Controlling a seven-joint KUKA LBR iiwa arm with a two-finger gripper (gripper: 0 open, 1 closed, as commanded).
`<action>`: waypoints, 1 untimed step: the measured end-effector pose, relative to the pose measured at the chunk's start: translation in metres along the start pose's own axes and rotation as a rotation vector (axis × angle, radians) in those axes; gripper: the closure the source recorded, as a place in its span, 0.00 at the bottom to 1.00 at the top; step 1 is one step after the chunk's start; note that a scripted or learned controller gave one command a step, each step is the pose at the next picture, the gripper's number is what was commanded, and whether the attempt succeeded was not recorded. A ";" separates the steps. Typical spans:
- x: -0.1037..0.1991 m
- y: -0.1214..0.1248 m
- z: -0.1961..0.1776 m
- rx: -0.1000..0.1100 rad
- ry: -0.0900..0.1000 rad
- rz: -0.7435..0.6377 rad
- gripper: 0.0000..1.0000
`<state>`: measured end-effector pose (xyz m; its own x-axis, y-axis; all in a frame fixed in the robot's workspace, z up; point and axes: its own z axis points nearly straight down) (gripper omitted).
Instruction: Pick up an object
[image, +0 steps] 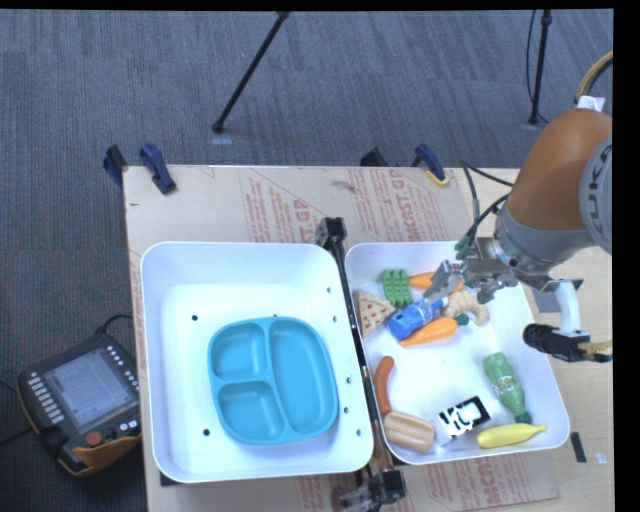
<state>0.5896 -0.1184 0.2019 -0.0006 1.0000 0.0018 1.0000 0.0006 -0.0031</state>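
Observation:
My gripper (447, 283) hangs low over the upper middle of the right bin (545, 365), reaching in from the right. Directly beneath and beside it lie a blue toy (408, 321), an orange carrot (430, 333) and a small beige piece (472, 311). A green studded block (396, 287) sits just left of the gripper, with a second orange piece (422, 280) next to it. Nothing can be seen held.
Also in the right bin are a waffle wedge (371, 313), a sausage (384, 384), a bun (409, 431), a black-and-white item (462, 415), a banana (511, 435) and a green bottle (505, 381). In the left bin (170, 290) rests a blue divided plate (272, 379).

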 end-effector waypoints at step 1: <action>0.024 0.049 0.109 -0.012 -0.004 -0.075 0.00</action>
<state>0.6386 -0.0942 0.0925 -0.0759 0.9971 -0.0024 0.9971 0.0759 0.0092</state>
